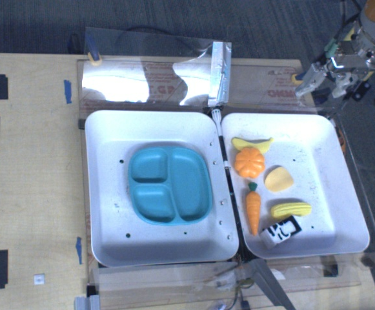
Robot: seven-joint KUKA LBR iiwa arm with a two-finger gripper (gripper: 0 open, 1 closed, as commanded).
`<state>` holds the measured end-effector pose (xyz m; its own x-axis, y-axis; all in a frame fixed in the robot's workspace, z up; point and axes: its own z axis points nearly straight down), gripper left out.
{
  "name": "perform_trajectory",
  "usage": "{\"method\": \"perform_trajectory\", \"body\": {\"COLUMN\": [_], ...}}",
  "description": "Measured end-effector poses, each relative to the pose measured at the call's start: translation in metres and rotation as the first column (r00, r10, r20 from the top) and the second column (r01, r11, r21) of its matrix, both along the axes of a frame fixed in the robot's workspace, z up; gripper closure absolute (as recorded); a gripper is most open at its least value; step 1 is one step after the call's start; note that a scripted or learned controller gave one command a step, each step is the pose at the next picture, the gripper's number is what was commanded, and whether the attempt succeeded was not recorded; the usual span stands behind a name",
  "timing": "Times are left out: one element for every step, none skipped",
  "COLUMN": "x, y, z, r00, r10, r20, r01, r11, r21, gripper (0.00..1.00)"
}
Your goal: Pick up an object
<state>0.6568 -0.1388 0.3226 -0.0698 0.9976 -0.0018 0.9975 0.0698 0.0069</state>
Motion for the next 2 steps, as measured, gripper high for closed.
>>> {"method": "perform_trajectory", "body": {"x": [-0.039,-0.041], "y": [0.062,0.032], "z": [-0.116,-0.235], "r00": [1.0,0.999], "r10": [0.025,-0.035], "r20": [-0.015,0.0], "r01": [-0.025,0.035], "r11": [1.0,0.999], "r21": [0.003,0.0], "gripper": [0.0,0.0]}}
